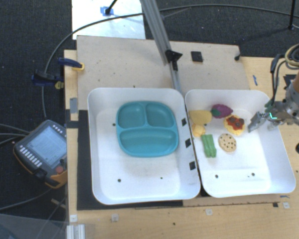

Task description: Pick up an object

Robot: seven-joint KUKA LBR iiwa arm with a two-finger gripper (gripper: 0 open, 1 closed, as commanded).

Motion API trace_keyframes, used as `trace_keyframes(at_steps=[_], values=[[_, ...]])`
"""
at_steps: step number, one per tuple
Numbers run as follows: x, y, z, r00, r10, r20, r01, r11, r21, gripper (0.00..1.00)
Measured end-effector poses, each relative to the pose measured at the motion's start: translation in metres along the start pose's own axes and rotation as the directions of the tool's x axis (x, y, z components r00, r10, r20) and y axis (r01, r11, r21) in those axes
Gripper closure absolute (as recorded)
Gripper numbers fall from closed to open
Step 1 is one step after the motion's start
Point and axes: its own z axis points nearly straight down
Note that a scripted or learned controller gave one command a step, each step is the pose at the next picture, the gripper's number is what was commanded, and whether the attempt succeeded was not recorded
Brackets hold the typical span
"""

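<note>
- there, the jaws [254,122] sat at the right bin's [269,183] right side, just beside the pizza slice toy [234,124]; i could not tell whether they were parted or closed, and nothing showed between them.
- the likeliest target, by my reading, was that pizza slice toy, lying flat in the upper middle of the right bin, near the purple toy [221,110].
- risk: the slice lay low and flat, so the jaws could have skated over it and closed on air.
- risk: the toys were crowded, so a push from the side might have shoved the slice into the purple toy or the cookie [227,143] rather than lifting it.
- risk: the jaws stood close to the bin's right wall, and a slanted descent could have clipped the rim.
- count in the right bin: one pizza slice toy, one purple toy, one cookie, one green bean-like toy [209,146], and two yellow pieces [200,116] by the left wall, though those may have been one thing.
- count in the left bin [104,183]: one teal divided plate [147,129] with three compartments.
- count on the table [124,63]: two white bins side by side.
- beyond the table: one handheld pendant [42,151] on the floor at the left.
</note>
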Motion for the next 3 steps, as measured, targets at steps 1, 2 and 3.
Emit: trace_keyframes(at_steps=[1,2,3], values=[[0.000,0.001,-0.001,1.000,0.000,0.001,0.000,1.000,-0.002,0.00],[0.003,-0.010,0.052,1.000,0.002,-0.001,-0.002,1.000,0.002,0.00],[-0.005,-0.004,0.104,1.000,0.003,-0.002,-0.003,1.000,-0.008,0.00]])
